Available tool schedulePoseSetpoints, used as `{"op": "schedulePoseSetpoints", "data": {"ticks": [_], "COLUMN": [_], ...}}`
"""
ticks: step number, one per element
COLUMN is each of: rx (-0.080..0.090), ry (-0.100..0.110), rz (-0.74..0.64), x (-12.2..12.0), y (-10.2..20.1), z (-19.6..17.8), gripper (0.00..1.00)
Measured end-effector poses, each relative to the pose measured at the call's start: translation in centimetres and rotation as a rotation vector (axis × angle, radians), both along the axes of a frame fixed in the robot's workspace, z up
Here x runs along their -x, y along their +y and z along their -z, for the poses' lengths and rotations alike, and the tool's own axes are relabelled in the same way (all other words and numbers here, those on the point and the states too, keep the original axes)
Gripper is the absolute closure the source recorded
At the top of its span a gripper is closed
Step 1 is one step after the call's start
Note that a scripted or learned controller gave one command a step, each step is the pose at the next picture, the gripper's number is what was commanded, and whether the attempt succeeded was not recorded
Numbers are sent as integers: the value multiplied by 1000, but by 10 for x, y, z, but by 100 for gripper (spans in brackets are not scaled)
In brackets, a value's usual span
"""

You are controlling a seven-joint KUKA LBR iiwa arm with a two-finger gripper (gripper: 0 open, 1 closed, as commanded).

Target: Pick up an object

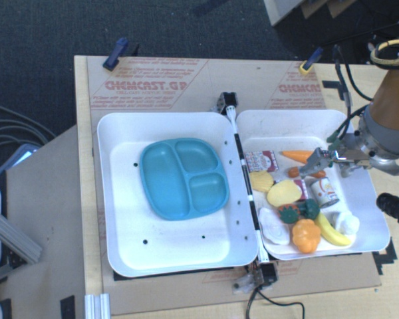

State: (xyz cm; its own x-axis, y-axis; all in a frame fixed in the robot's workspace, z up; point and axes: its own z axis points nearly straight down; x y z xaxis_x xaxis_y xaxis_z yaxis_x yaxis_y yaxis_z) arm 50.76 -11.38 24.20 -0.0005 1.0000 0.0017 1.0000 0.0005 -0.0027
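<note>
My gripper [317,161] hangs over the upper middle of the right bin [369,198], reaching in from the right. It sits just right of an orange carrot [296,156] and above a small can [324,191]. Below it lie a pale yellow potato-like piece [284,193], a green toy [300,211], an orange pepper [306,235], a banana [334,232] and a white cloth-like lump [273,224]. A red and white packet [261,160] lies at the bin's left side. Nothing shows as held.
The left bin [120,211] holds a blue divided plate [185,178]. A black divider rail [243,178] runs between the bins. Blue [115,54] and yellow [310,60] clamps sit on the board's far edge. Cables trail at the right.
</note>
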Motion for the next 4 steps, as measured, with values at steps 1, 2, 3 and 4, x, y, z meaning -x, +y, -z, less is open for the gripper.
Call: {"op": "schedulePoseSetpoints", "data": {"ticks": [1,2,3,4], "rx": [1,1,1,1], "ry": [-2,-4,-2,-2], "rz": [2,2,-1,0], "x": [29,29,28,26], "y": [-25,-25,57,118], "z": [158,148,57,-2], "gripper": [0,100,100,100]}}
